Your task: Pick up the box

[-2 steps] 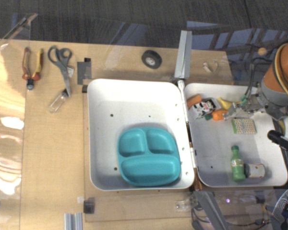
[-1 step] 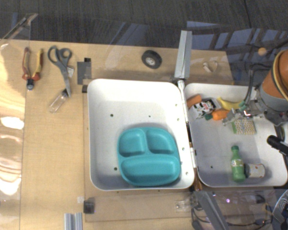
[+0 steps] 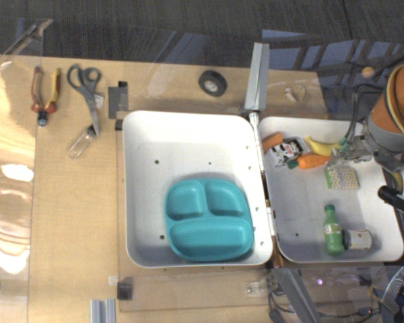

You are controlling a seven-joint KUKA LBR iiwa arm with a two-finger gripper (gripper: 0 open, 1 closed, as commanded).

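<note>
The wooden counter (image 3: 67,200) carries two white bins; the left bin (image 3: 188,136) holds a teal divided tray (image 3: 209,219), and the grey-and-orange arm (image 3: 394,123) hangs over the far right corner of the right bin (image 3: 384,247). Whether its jaws are released or clenched cannot be told. In that right bin, a green bottle (image 3: 332,229) lies near the front and a banana (image 3: 321,145) near the back, with the small printed box (image 3: 285,151) in the back left corner beside a carrot (image 3: 312,161).

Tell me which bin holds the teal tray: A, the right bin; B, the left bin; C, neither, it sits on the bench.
B: the teal tray lies inside the left bin, toward its near edge, while the right bin holds the small items.
</note>
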